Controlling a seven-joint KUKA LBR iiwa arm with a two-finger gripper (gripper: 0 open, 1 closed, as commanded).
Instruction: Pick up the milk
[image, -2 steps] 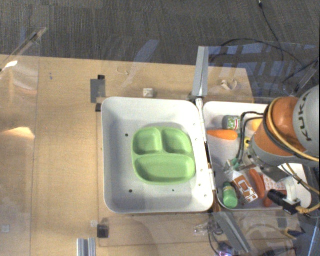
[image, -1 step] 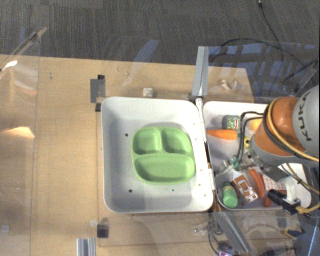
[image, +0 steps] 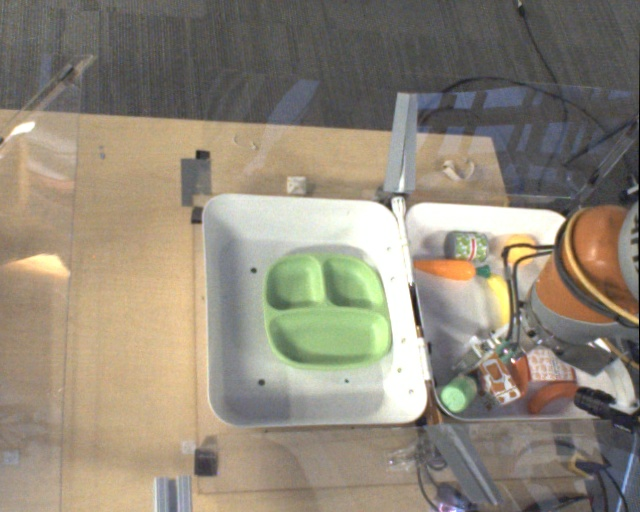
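Reaching into the right bin (image: 440, 225), the claw (image: 490, 362) hovers by the milk (image: 497, 380) near the table's front right corner; its spread cannot be told. Best move: centre on the carton, descend straight. Count: two bins, one green tray (image: 327, 310), one carrot (image: 445, 268), one can (image: 466, 244).

arm (image: 600, 275) cut by right edge | hides right bin (image: 440, 300) far side | jaws' state unclear
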